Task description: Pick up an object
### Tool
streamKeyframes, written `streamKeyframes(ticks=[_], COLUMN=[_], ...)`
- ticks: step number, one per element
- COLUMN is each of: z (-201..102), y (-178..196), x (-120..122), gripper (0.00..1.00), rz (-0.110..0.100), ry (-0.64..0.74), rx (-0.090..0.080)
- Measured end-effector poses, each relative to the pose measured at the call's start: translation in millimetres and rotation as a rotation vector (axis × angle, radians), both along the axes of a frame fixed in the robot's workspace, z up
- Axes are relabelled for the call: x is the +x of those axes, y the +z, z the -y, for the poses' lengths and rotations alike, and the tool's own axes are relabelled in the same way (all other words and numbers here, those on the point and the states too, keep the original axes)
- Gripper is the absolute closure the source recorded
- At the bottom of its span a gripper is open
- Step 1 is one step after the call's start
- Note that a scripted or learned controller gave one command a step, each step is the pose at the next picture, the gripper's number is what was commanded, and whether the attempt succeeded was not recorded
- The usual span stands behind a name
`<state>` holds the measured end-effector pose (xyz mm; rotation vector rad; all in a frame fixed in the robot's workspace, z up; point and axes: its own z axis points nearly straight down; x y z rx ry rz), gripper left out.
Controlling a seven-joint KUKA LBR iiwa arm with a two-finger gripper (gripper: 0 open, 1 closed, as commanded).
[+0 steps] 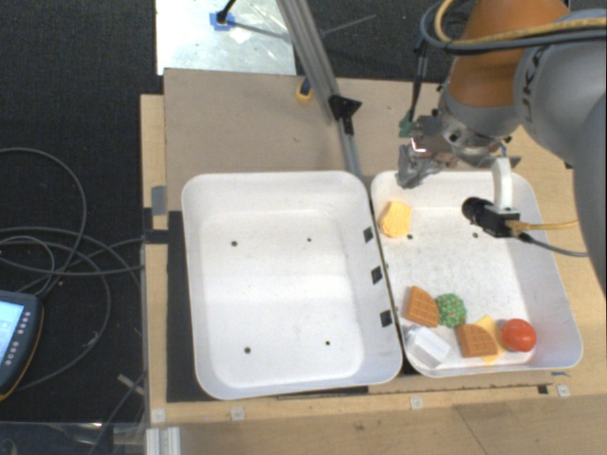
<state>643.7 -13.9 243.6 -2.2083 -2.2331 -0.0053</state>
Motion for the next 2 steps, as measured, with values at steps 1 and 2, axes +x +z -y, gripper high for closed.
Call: streamKeyframes(ticks=[1,2], z=[-47,-93], y=[-8,-5], x=[7,8], gripper=[1.00,1.00], rz=[0.000,0.001], ry=[-0.001,-0.002], rx=[-0.001,-0.001])
